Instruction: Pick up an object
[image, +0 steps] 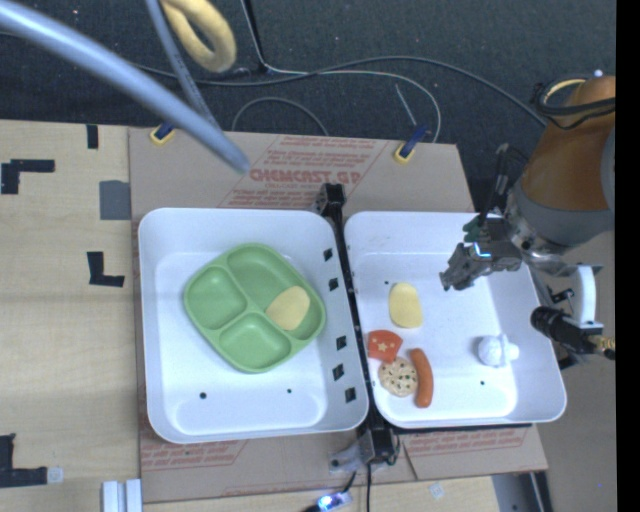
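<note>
In the right bin (520, 405) lie a pale yellow potato-like piece (405, 305), a red tomato-like piece (384, 345), a speckled cookie (398, 377), an orange-red sausage (422, 377) and a small white lump (493, 350). My gripper (462, 270) hangs over the bin's upper right part, to the right of the yellow piece and apart from it. Nothing shows between its dark fingertips. The left bin (165, 300) holds a green divided plate (255, 306) with a yellow food piece (290, 308) in its right compartment.
The grey arm with its orange band (570, 150) enters from the right above the right bin. A black divider (340, 290) with clips separates the bins. Cables (330, 85) run behind the cardboard sheet (300, 165). A grey pole (130, 70) crosses the upper left.
</note>
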